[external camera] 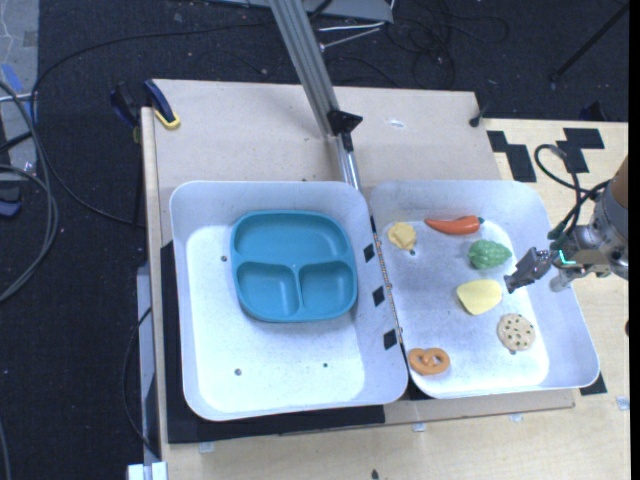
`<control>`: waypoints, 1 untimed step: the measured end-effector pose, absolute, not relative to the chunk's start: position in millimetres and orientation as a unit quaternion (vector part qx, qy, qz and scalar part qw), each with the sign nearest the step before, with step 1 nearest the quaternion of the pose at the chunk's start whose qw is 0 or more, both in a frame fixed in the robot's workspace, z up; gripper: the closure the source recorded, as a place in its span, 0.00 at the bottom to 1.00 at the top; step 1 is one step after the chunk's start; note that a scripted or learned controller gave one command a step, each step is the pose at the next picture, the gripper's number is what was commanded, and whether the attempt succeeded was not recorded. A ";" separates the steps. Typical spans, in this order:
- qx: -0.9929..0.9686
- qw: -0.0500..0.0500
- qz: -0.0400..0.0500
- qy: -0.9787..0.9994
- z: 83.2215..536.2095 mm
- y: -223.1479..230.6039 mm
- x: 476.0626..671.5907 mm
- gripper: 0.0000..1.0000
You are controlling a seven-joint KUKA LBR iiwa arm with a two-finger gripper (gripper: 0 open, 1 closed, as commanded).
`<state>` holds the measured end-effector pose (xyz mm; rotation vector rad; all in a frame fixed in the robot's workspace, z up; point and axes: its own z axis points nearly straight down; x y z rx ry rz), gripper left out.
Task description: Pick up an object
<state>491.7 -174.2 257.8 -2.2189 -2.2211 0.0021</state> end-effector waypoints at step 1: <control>-0.707 0.000 0.000 -0.708 258.4 -174.3 492.1 0.00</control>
